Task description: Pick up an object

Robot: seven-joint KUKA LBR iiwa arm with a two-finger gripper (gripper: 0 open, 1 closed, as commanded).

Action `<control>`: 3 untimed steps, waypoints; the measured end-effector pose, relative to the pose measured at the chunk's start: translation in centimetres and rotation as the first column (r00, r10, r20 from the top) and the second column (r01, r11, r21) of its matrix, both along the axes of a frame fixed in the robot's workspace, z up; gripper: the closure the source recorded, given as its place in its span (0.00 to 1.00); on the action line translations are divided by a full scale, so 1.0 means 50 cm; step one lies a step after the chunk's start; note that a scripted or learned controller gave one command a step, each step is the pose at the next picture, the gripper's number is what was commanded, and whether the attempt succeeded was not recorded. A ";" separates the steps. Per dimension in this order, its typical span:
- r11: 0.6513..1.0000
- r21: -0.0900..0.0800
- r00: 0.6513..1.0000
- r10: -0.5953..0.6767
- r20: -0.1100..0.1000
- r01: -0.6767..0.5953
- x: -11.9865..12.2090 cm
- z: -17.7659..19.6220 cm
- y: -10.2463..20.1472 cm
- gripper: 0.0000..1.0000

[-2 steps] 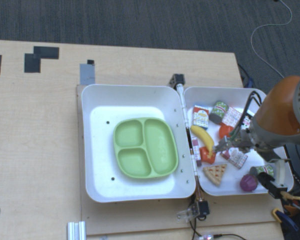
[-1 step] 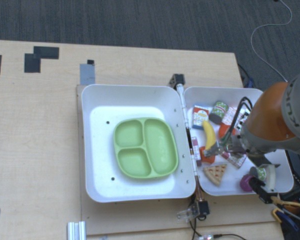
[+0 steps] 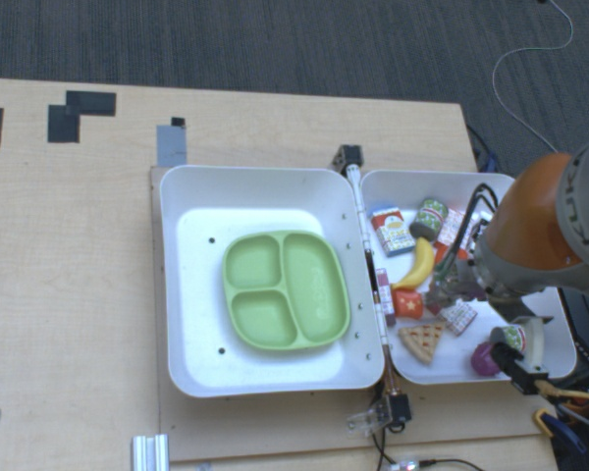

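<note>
The right bin [image 3: 442, 178] holds several toy foods: a red carton [image 3: 391, 230], a green can [image 3: 430, 218], a yellow banana [image 3: 418, 263], a small red piece [image 3: 408, 304], a pizza slice [image 3: 422, 340], a checked white packet [image 3: 459, 317] and a purple piece [image 3: 485, 358]. My gripper [image 3: 450, 290] is low in this bin, just right of the banana and the red piece and above the checked packet. The arm's orange band [image 3: 530, 219] covers the bin's right side. Nothing shows in the gripper's grasp.
The left bin [image 3: 191, 263] holds a green three-part plate [image 3: 285, 290]. A metal divider [image 3: 365, 263] runs between the bins. Cables [image 3: 560, 400] lie at the bench's lower right. Dark tape marks [image 3: 74, 116] sit on the wooden bench at upper left.
</note>
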State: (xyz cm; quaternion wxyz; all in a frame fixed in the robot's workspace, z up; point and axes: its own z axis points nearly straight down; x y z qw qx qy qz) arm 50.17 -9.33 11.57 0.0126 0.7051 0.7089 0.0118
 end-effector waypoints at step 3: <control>1.000 0.001 1.000 0.002 0.003 -0.002 0.003 0.021 0.002 0.00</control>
